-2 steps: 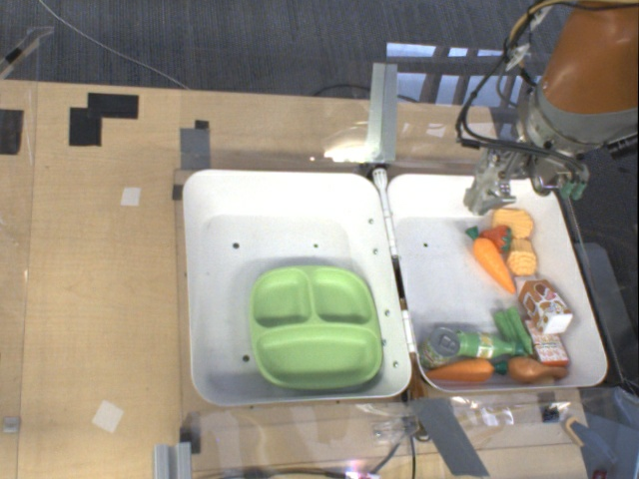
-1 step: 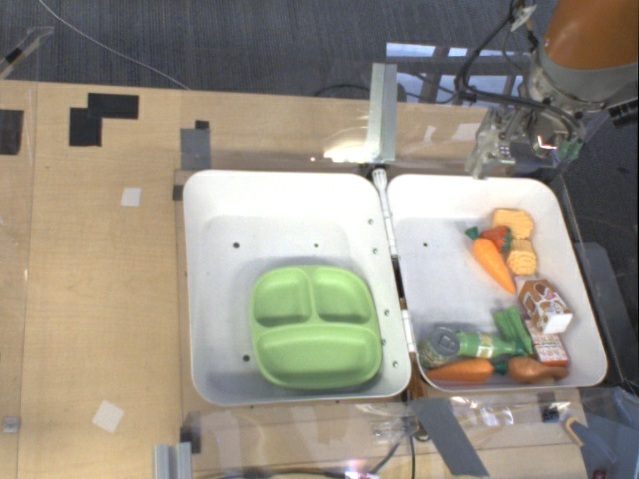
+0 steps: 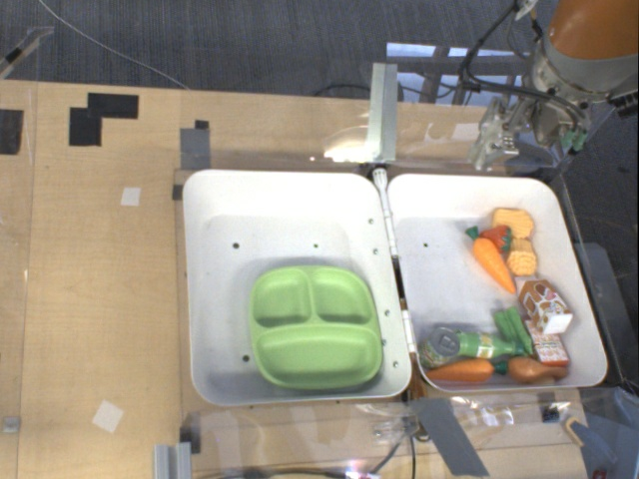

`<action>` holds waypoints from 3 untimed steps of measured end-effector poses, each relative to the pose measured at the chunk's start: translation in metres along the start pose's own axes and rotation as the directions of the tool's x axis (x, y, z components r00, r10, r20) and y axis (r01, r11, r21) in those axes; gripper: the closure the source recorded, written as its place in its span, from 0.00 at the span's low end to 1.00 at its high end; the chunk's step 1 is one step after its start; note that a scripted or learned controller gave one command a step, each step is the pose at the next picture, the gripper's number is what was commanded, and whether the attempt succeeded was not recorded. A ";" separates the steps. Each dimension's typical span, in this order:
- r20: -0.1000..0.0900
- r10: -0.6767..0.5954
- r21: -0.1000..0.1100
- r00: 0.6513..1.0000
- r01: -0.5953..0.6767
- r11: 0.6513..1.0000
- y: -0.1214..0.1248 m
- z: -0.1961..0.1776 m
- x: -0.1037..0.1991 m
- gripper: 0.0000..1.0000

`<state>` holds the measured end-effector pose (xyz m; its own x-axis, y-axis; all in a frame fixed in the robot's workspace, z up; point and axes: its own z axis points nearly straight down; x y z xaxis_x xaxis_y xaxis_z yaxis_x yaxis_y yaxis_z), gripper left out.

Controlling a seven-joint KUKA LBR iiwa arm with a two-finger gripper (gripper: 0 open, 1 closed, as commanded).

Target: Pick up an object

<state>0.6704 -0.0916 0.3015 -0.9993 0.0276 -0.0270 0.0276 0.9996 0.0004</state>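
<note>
Beyond the right bin's (image 3: 439, 203) far edge hung the gripper (image 3: 519, 133), its grasp unreadable; the carrot (image 3: 493, 262) lay nearer, long axis diagonal.

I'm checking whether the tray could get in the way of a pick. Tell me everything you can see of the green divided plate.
The green divided plate lies flat in the left bin, toward its near right corner. It looks like matte light-green plastic, a rounded rectangle with three compartments: two smaller ones at the far side, one wide one nearer. Nothing lies in it. Only the bin floor touches it.
</note>
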 end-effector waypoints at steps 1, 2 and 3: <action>0.012 -0.002 0.000 1.000 0.002 1.000 0.001 -0.014 -0.002 1.00; 0.024 -0.005 0.000 1.000 0.005 1.000 0.002 -0.028 -0.005 1.00; 0.037 -0.006 0.000 0.999 0.006 1.000 0.003 -0.042 -0.007 1.00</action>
<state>0.6764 -0.0890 0.3440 -0.9977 0.0214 -0.0636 0.0214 0.9998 -0.0001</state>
